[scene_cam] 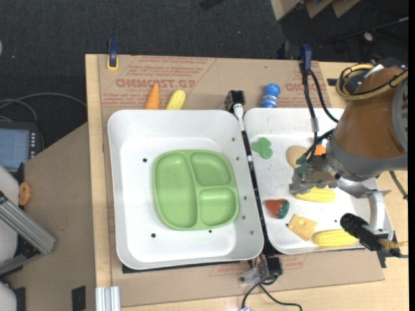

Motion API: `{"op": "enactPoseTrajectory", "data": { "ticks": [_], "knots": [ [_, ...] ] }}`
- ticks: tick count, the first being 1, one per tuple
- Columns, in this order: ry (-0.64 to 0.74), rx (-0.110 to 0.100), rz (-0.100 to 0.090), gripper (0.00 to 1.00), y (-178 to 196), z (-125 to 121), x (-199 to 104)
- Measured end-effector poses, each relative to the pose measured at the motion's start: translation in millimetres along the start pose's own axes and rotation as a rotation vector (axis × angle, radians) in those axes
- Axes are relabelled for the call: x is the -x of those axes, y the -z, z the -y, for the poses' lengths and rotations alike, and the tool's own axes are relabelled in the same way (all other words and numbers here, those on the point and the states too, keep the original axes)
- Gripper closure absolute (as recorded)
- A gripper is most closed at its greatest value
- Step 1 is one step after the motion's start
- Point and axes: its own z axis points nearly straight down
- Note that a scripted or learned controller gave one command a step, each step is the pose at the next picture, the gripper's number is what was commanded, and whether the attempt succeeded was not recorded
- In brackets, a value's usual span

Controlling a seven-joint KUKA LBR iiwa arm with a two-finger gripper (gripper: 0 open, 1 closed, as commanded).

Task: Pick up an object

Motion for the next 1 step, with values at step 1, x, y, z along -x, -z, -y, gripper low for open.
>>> {"op": "enactPoseTrajectory", "data": {
  "ticks": [1],
  "knots": [
    [0.006, -0.005, -0.003, 1.00, -13.4, 3.3, -50.8]
  ]
}}
